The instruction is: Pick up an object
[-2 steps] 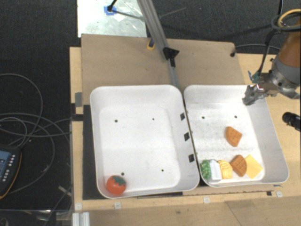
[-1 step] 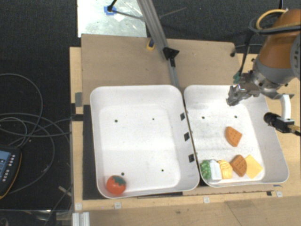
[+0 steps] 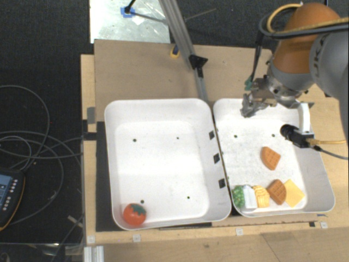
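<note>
Approach looks like the step in hand: the claw (image 3: 250,109) hangs over the far end of the right bin (image 3: 322,195), with nothing visible between its fingers, and whether they stand wide or narrow I cannot tell from this slant. Candidates for picking lie nearer the camera in that same bin: an orange wedge-shaped piece (image 3: 270,158) alone near the middle, and a cluster along the near wall made of a green-and-white item (image 3: 242,196), a small yellow piece (image 3: 262,196), a brown waffle-like piece (image 3: 277,191) and a yellow block (image 3: 294,193), all touching or just beside one another. A red tomato-like ball (image 3: 134,214) sits in the near corner of the left bin (image 3: 163,108), well apart from the arm. The wedge seems the easiest target, since it lies free of neighbours; the next move would call for travelling toward the near side, centring over it, then descending.
</note>
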`<state>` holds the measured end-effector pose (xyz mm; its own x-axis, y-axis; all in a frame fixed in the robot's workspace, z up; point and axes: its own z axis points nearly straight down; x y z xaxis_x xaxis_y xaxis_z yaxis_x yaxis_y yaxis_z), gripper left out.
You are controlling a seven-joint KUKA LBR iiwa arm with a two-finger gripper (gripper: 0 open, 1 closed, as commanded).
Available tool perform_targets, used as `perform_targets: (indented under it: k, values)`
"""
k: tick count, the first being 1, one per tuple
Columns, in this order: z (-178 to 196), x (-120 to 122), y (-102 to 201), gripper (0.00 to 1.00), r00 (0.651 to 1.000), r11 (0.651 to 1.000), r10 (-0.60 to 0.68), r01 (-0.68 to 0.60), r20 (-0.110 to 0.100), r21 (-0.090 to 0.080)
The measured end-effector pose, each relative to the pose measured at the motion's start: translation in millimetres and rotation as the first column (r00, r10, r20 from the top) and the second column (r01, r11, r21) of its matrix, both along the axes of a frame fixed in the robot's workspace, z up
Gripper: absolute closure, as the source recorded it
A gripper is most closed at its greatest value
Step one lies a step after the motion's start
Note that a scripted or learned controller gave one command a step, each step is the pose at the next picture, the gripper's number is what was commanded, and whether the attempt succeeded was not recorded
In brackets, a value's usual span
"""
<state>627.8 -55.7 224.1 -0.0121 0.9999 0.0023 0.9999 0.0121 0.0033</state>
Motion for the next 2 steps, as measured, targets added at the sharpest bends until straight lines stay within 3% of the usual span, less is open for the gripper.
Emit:
perform_targets:
  k: [1,2]
  values:
    - [6,16,57,1.0,1.0,1.0,0.0,0.0,0.001,0.0]
    - [0,14,107,1.0,1.0,1.0,-0.002,0.002,-0.003,0.0]
